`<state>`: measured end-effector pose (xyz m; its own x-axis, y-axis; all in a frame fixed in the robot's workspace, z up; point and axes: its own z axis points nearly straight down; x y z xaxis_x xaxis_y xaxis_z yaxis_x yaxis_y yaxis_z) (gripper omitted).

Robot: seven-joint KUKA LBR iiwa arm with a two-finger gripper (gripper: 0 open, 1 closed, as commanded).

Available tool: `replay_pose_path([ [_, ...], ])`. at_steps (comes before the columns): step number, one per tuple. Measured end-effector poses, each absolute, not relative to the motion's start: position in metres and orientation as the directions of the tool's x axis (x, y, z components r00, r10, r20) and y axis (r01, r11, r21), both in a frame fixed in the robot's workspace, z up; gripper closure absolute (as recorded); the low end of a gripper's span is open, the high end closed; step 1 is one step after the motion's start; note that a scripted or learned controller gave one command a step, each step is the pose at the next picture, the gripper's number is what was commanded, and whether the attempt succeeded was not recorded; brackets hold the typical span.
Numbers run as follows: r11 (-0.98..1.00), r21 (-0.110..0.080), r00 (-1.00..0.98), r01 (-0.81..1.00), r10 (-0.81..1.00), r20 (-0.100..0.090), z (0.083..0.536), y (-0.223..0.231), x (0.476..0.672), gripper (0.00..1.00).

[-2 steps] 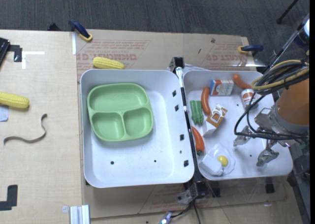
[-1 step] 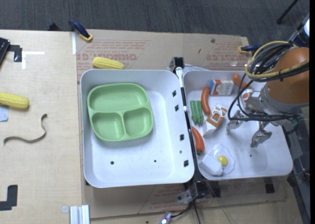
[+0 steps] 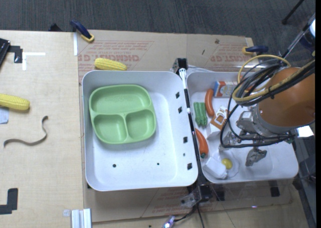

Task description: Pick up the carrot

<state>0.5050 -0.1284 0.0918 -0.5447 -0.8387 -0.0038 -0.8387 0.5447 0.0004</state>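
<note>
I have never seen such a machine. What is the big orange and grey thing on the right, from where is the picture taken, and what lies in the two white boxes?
The picture comes from one camera fixed above the bench, looking down at a slant. The big orange and grey thing is a robot arm reaching in from the right, with cables looped around it. At its lower end hangs its gripper, over the right shallow white bin; the view does not show anything held in it.

The left shallow white bin holds a light green plastic plate with three compartments. The right bin holds toy food: a long orange carrot, which the arm should pick up, a green vegetable piece, another orange piece and a fried egg toy. Two yellow corn cobs lie outside the bins.
</note>
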Motion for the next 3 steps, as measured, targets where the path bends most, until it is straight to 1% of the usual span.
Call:
replay_pose_path([
  [1,0.352,-0.005,-0.352,-0.936,-0.936,-0.005,0.093,-0.211,0.536,0.00],
  [2,0.246,-0.001,-0.246,-0.969,-0.969,-0.004,0.092,-0.149,0.505,0.00],
  [3,0.582,-0.002,-0.582,-0.813,-0.813,-0.004,0.093,-0.097,0.479,0.00],
])
